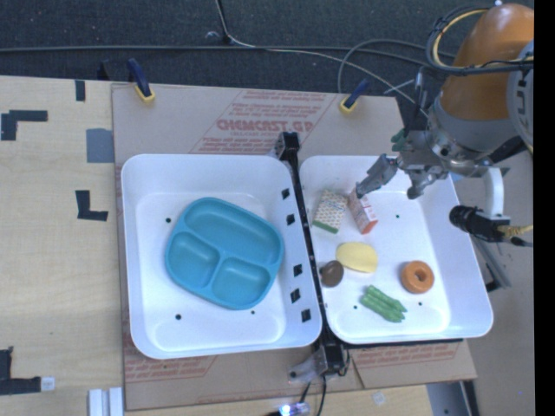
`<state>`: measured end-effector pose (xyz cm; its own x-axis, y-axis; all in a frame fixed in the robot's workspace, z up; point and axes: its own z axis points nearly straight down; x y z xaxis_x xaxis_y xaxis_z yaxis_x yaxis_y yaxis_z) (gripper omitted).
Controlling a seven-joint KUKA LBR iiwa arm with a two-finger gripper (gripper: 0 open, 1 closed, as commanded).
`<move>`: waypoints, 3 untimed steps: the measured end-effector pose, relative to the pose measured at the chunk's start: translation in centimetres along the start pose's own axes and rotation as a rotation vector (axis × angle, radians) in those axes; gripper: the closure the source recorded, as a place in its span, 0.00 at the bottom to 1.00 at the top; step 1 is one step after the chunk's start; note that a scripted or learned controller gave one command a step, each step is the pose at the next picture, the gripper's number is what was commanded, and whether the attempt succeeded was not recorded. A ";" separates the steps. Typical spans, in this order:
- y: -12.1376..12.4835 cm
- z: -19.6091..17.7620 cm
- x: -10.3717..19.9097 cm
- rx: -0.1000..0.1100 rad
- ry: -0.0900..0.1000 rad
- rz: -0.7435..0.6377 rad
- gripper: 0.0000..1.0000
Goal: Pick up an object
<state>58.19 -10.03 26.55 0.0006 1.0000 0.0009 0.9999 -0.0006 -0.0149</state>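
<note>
Camera view. The right bin (434, 319) held six small objects. A red-and-white carton (362, 214) lay tilted near the bin's upper left. Just beside it, on the left, lay a pale speckled sandwich-like piece (330, 210) with a green edge. Below these were a yellow lemon-shaped item (357, 257), a small brown rounded item (331, 273) near the divider, an orange ring-shaped doughnut (418, 276), and a green bean pod (382, 303) toward the bin's lower edge. All six lay flat on the white floor, none lifted.

The arm entered from the right, its orange band (494, 33) high above the bench and the grey wrist angled down and to the left. The gripper (395, 180) hung over the upper part of the right bin, its two dark fingers spread apart with nothing between them. The left finger (375, 178) pointed toward the carton, with its tip just above that object; whether it touched could not be told.

The left bin (143, 232) carried a blue sectioned plate (224, 251), tilted in plan, well apart from the gripper. Both bins rested on a cardboard sheet (251, 120) fastened with two clamps (139, 81).
</note>
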 end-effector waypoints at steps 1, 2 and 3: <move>0.2 -0.5 0.0 -0.009 -0.001 -0.002 0.00; 0.1 6.3 0.4 -0.002 0.000 -0.002 0.00; 0.1 13.1 0.6 -0.002 0.000 -0.002 0.00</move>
<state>58.09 -9.40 13.40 -0.0014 1.0000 0.0011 0.9999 0.0014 -0.0133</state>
